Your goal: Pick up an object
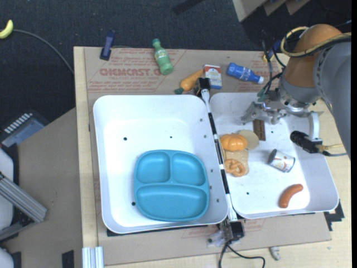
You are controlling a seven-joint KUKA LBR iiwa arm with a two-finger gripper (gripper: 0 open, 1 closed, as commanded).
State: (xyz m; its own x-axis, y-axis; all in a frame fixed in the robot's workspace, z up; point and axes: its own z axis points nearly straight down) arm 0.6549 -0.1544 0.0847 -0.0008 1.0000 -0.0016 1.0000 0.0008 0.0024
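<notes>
An orange bun-like toy (233, 143) lies at the right bin's (321, 177) left wall, just below the gripper (260, 128). Its finger spread I cannot tell. A descent could pinch the nearby pretzel (235, 167) or scrape the wall.

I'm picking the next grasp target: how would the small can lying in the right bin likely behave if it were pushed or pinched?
The can lies on its side on the right bin floor, so a sideways push would probably roll it. Its rounded, shiny-looking wall may slip out of a pincer closing across it. It looks small and likely light, so even a glancing touch could shift it.
</notes>
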